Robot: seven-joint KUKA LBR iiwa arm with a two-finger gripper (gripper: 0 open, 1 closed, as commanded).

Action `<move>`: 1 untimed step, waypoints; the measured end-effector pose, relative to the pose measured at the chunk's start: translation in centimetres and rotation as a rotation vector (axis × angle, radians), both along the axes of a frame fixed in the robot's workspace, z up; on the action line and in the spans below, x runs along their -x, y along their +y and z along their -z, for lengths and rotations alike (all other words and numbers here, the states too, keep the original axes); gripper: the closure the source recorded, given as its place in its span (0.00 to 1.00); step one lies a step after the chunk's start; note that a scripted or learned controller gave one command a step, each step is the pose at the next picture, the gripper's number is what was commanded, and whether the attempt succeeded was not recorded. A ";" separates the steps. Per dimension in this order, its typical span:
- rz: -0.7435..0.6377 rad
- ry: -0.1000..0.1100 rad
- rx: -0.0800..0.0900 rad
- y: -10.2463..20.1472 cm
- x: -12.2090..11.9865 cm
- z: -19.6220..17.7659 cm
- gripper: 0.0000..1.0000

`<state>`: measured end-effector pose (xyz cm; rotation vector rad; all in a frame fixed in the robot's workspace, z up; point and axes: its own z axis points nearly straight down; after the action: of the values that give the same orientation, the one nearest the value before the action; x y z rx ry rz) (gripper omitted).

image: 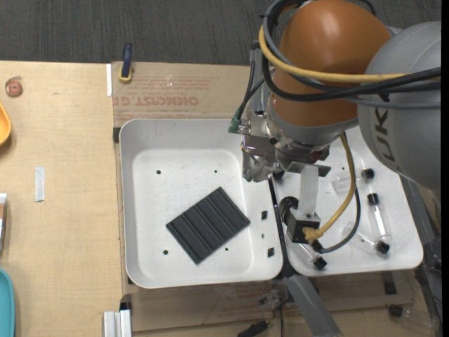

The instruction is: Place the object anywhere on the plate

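Arm [330,55] is reaching in from the right, its orange band and grey shell covering the back of the right bin [410,248]. Desk [56,188] is carrying both bins, showing pale wood on the left, with dark carpet [140,12] running behind it. Left bin [133,258] is sitting just beside the right one. Cardboard [168,93] with red print is lying flat behind the left bin.

Plate [208,225], dark and ribbed, is lying at a slant on the left bin's floor. Tool [261,166] is hanging over the seam between the bins, up and right of the plate and apart from it. The wrist is hiding it, so cannot tell if it is apart or together.

Clear tubes [377,222] with black caps are lying in the right bin, right of the tool and well apart from the plate. Blue clip [126,60] is sitting at the cardboard's back left corner.

Orange thing [3,128] and teal thing [5,304] are being cut off by the left edge, hard to make out.
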<state>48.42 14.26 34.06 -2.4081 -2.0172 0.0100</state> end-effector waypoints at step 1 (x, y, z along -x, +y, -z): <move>-0.289 0.002 -0.002 6.6 0.7 6.5 1.00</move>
<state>47.71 20.87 27.55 -2.0913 -2.3418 0.0107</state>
